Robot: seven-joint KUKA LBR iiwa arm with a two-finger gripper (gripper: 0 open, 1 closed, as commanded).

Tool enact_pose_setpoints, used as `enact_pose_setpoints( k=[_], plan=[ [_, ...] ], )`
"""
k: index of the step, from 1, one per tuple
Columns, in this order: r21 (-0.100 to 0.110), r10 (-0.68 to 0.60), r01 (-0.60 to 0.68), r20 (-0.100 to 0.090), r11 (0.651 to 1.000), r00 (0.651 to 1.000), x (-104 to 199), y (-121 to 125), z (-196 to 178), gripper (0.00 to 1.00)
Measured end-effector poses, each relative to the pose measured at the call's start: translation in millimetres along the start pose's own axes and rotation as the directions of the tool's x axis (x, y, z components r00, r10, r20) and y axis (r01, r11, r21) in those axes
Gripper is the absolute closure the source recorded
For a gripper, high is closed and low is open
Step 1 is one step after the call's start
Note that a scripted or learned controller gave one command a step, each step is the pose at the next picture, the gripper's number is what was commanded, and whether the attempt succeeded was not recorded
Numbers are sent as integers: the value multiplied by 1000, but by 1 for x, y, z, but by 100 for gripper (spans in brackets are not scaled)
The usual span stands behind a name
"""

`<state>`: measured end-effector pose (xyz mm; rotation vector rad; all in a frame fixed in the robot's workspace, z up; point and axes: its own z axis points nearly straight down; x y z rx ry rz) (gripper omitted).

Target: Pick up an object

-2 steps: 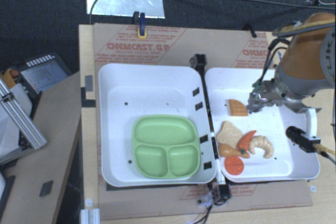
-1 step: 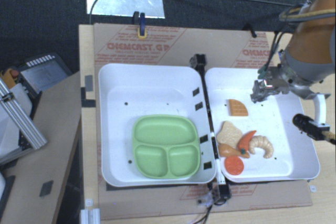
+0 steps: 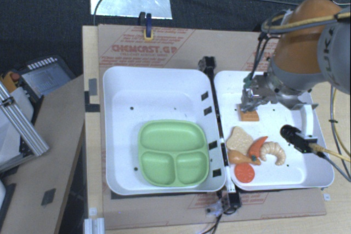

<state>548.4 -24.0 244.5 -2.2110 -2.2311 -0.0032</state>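
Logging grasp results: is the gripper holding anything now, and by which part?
Cannot be told. The gripper sits just above the cracker in the right bin; no object shows between its fingers.

Arm [image 3: 307,41] cut off by right edge. Gripper [image 3: 250,102] fingertips too small to read, sitting over the cracker [image 3: 249,115], hiding its top edge.

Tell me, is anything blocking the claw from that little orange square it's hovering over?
Nothing visible does. The gripper sits directly above the orange square in the right bin; the other food pieces lie nearer the camera, apart.
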Motion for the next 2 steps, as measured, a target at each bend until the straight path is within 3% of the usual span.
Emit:
enact_pose_setpoints(
  k=[2],
  plan=[
    [1,-1,1,-1,1000,1000,111,10,22,100]
  ],
)
